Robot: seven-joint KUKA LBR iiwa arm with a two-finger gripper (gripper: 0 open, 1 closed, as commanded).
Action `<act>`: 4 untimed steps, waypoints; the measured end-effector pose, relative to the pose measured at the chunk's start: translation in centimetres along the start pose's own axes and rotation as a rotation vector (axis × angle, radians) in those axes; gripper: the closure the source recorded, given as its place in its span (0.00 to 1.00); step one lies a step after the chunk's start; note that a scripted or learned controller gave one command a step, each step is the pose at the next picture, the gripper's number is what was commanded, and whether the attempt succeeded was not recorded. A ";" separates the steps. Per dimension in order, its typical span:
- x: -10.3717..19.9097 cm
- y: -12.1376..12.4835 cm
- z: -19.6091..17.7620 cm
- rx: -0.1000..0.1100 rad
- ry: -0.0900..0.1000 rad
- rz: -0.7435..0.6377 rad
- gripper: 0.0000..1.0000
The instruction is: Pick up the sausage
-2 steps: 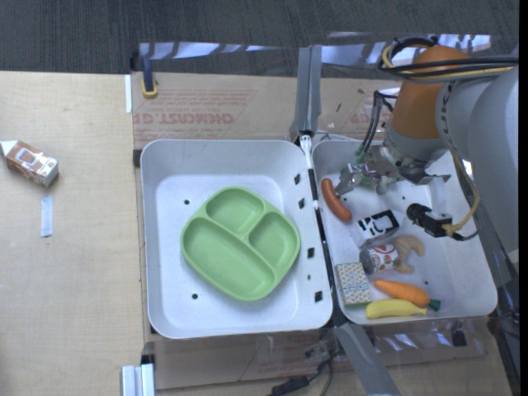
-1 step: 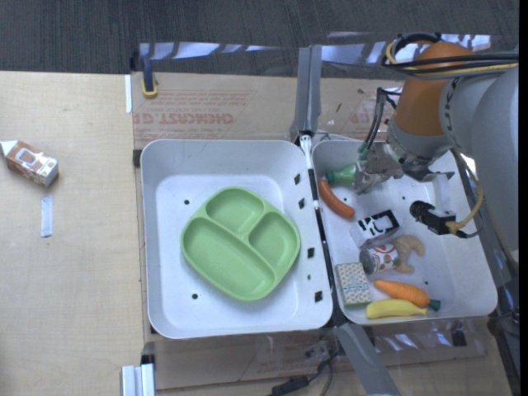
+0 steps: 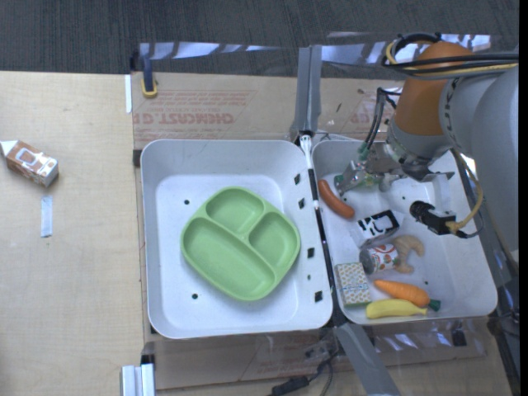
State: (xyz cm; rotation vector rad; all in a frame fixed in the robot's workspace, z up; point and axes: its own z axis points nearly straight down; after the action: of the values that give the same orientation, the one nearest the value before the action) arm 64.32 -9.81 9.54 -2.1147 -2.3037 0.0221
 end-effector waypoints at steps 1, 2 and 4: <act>-0.1 -0.4 0.6 -0.005 -0.001 -0.089 0.00; -0.2 -0.3 -0.3 -0.011 -0.003 -0.088 1.00; 0.3 -3.8 0.5 -0.018 0.000 0.020 0.00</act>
State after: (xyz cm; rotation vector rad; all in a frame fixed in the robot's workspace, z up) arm 60.50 -9.87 9.13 -2.1464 -2.2917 0.0022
